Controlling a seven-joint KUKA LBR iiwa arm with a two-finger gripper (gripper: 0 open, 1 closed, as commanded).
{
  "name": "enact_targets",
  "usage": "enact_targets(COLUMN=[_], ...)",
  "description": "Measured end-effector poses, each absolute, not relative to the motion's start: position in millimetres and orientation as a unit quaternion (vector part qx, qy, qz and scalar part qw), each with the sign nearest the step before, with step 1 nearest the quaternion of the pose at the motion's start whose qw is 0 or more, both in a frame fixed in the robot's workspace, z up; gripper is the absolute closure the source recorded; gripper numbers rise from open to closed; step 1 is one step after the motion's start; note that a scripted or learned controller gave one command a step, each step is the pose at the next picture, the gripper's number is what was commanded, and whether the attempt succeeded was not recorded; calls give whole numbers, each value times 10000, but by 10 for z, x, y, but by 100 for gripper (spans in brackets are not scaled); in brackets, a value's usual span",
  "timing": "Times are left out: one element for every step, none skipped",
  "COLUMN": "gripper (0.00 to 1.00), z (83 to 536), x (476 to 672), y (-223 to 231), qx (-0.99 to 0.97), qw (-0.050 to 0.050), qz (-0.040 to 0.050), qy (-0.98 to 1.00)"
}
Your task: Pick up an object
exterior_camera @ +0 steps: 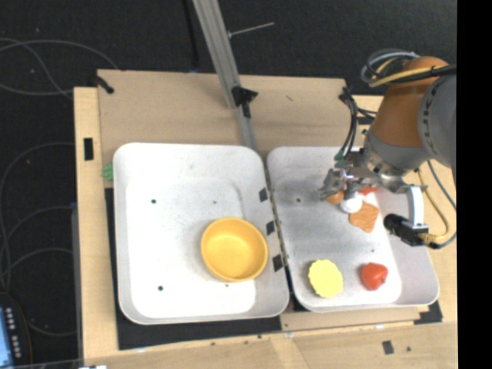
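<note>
My gripper (343, 188) hangs low over the right bin (307, 175), near its upper right part. Directly beside and under it lie a small white piece (352, 204) and an orange irregular object (365, 217); the gripper touches or nearly touches them. A pale yellow scalloped object (326, 278) lies at the bin's front, with a red object (373, 276) to its right. In the left bin (154, 175) sits a yellow bowl (234, 249), upright, near its right front.
A slanted metal pole (223, 52) rises from the bench behind the bins. The arm's grey body and orange band (403, 106) occupy the upper right, with cables beside it. A black clamp (407, 229) hangs over the right bin's right edge.
</note>
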State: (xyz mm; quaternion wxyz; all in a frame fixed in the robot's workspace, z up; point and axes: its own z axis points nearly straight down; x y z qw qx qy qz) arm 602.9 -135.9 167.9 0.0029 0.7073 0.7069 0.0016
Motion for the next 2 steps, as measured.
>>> enact_targets(gripper=[100, 100], z=[2322, 2537], x=[6006, 6017], y=[-1386, -1396], qx=[7062, 7059], qw=[35, 18], qz=[22, 12], qy=[7080, 7083])
